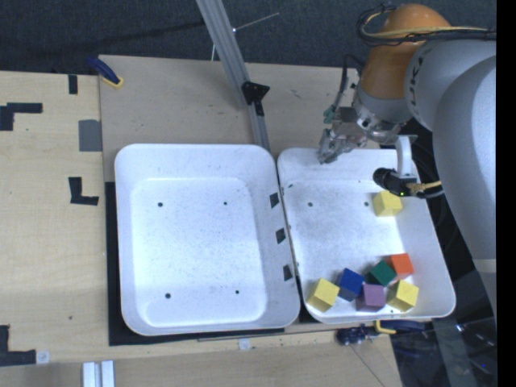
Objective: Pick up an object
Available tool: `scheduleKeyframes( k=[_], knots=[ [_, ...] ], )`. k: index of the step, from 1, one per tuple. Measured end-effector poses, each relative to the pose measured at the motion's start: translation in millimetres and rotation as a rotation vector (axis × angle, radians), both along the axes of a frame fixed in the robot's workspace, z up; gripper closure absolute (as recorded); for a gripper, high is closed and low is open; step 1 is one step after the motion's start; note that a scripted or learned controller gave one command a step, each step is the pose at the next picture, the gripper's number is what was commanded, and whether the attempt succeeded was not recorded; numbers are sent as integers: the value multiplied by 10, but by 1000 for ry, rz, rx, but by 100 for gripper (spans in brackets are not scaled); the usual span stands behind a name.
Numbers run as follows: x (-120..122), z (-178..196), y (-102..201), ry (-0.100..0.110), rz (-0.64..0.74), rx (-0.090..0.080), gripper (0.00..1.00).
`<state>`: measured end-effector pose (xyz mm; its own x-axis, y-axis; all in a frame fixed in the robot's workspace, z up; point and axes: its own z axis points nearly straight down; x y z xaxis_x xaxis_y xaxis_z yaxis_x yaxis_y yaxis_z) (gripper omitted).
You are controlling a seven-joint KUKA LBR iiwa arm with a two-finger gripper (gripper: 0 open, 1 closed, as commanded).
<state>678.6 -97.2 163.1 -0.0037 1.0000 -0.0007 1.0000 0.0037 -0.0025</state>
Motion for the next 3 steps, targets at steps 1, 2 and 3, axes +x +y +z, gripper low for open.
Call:
scheduleKeyframes(
  k=[1, 2, 3],
  knots=[
    [-26, 437, 34, -6, -1, 1, 100],
    [-17, 796, 40, -6, -2, 1, 100],
    [-260, 837, 418, -1, 1, 2, 100]
  ],
)
